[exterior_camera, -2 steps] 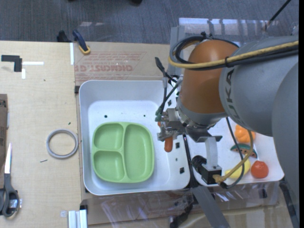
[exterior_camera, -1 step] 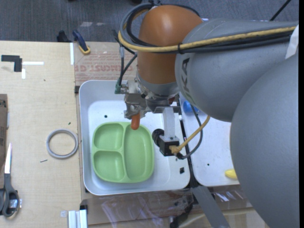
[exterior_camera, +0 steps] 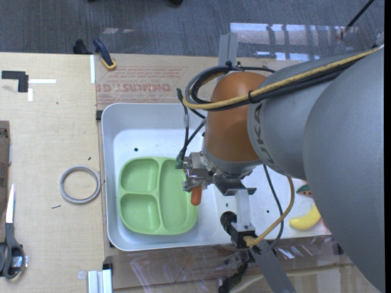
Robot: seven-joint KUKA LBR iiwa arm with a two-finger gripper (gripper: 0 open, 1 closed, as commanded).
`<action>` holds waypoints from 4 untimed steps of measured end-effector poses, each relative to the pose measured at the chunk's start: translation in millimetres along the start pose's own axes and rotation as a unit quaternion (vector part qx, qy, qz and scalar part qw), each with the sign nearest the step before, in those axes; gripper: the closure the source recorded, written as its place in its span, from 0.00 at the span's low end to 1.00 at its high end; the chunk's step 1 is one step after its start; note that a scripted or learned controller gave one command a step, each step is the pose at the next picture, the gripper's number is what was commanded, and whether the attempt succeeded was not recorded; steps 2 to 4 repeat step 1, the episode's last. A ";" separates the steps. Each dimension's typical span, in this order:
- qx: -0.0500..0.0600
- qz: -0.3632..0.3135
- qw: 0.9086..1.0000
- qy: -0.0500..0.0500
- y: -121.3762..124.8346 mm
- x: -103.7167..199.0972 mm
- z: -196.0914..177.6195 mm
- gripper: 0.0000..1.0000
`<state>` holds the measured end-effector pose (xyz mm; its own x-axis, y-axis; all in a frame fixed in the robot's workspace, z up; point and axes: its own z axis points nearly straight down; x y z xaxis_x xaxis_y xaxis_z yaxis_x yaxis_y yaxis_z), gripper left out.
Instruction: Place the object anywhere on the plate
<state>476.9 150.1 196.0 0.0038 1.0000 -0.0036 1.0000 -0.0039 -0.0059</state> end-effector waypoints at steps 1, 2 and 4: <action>0.000 0.000 1.000 0.000 0.1 0.1 -0.2 0.00; 0.000 0.000 1.000 0.000 0.1 0.1 -0.2 0.00; 0.000 0.000 1.000 0.000 0.1 0.1 -0.2 0.00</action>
